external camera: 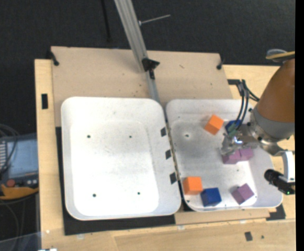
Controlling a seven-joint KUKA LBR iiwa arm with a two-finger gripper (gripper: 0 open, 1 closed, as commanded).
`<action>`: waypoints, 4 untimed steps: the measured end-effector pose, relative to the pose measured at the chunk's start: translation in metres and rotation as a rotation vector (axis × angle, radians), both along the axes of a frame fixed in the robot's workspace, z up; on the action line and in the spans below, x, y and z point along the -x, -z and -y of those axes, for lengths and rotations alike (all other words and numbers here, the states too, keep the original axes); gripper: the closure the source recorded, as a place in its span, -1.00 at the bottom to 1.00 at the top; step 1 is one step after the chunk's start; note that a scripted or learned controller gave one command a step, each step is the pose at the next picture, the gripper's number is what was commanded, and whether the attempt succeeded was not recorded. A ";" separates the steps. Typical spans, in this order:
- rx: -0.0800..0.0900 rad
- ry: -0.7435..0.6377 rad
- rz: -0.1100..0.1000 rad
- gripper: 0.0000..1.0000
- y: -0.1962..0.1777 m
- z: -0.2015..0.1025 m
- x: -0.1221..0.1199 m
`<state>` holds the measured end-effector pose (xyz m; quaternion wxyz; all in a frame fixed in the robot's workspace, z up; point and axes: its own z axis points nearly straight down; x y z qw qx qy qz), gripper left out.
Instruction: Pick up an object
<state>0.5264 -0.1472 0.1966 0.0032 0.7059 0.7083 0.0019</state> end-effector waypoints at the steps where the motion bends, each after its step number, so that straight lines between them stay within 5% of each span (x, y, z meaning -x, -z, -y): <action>1: 0.000 -0.001 0.000 1.00 -0.045 -0.005 -0.001; 2: -0.001 -0.002 -0.003 1.00 -0.064 -0.004 -0.002; 4: -0.002 -0.003 -0.006 1.00 -0.043 -0.102 -0.035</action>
